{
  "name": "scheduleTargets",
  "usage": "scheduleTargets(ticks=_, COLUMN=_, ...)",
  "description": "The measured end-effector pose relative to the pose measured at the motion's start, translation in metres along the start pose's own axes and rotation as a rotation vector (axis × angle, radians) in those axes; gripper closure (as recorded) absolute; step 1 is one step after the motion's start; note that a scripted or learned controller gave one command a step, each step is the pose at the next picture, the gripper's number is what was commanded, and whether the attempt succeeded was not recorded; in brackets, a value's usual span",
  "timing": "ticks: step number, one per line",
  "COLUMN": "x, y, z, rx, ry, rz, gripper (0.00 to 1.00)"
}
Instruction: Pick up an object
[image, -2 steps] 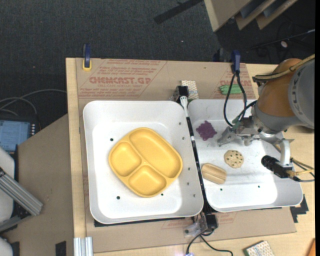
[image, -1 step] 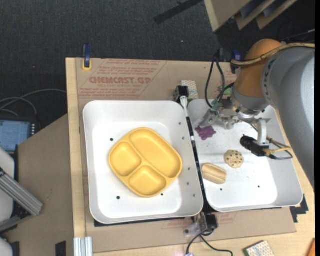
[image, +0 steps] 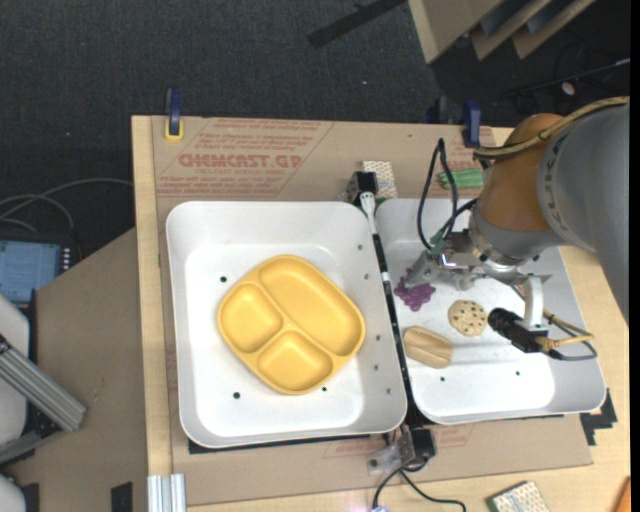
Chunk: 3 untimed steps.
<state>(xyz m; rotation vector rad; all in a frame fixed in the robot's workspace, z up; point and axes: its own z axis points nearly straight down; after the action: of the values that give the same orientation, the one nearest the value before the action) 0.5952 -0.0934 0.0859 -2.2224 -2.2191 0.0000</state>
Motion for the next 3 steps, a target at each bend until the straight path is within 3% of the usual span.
scheduleTargets(ticks=1, x=-0.041, y=-0.046, z=0.0, rx=0.0, ry=0.0, rz=0.003, gripper=0.0)
scheduleTargets(ticks=2, x=-0.001, y=0.007, z=0.0, rx=-0.007, ry=-0.002, rz=-0.006, gripper=0.0)
scheduleTargets(ticks=3, x=-0.003, y=0.006, z=-0.011, rx=-0.008, ry=-0.001, rz=-0.003, gripper=1.0)
